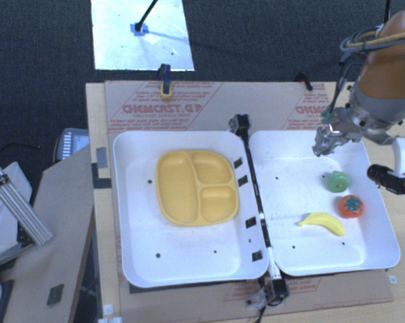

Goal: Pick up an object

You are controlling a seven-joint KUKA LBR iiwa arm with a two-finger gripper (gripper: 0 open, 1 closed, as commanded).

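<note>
Three small objects lie in the right bin (307, 260): a green round toy (337, 181), a red-orange tomato-like toy (350, 206) just below it, and a yellow banana (322, 223) toward the bin's front. My gripper (324, 145) hangs over the bin's back right part, above and slightly left of the green toy, apart from it. Nothing shows between its tips.
The left bin (143, 260) holds a yellow divided plate (195, 187). A black divider with clips (252, 195) runs between the bins. A yellow clamp (166, 85) sits at the board's back edge. A metal sheet (142, 31) lies behind the bench.
</note>
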